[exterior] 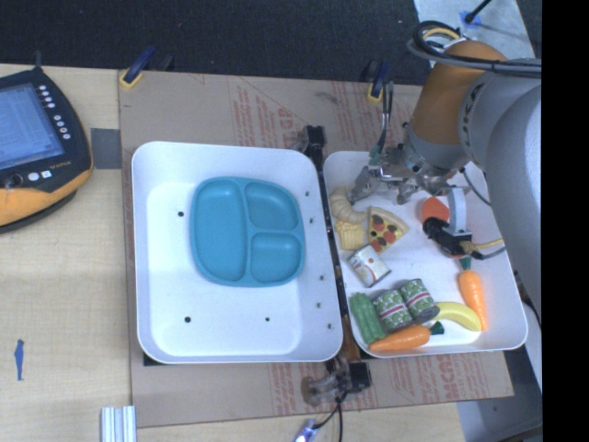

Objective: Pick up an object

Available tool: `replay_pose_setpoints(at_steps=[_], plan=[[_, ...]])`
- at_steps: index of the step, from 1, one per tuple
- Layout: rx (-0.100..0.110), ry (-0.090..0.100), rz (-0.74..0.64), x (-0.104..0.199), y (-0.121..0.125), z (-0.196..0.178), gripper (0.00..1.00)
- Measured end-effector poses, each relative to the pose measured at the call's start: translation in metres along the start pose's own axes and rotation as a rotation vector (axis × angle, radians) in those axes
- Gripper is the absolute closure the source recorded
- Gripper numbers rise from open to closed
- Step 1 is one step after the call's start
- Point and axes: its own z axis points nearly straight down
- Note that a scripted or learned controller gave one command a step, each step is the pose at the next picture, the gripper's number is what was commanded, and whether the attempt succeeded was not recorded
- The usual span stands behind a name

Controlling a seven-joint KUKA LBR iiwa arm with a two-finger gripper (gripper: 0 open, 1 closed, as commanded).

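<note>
My gripper point(382, 191) hangs over the far end of the right bin point(504, 337), its fingers spread open with nothing between them. Just below it lie a beige pastry point(344, 219) and a toy pizza slice point(385, 227). A red tomato point(435, 209) sits to its right. Nearer the front are a small red-labelled can point(368, 265), two green-banded cans point(405, 304), a green cucumber point(364, 318), an orange carrot point(399, 340), a banana point(457, 315) and a second carrot point(472, 295).
The left bin point(147, 247) holds a blue divided plate point(247, 230). A control pendant point(37, 145) rests on the bench at the far left. The arm's grey body covers the right bin's far right corner.
</note>
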Motion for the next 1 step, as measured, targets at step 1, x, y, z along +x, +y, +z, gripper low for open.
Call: replay_pose_setpoints(at_steps=[1], plan=[[0.000,-0.001,0.001,0.0035,-0.0001,-0.0005,0.00]])
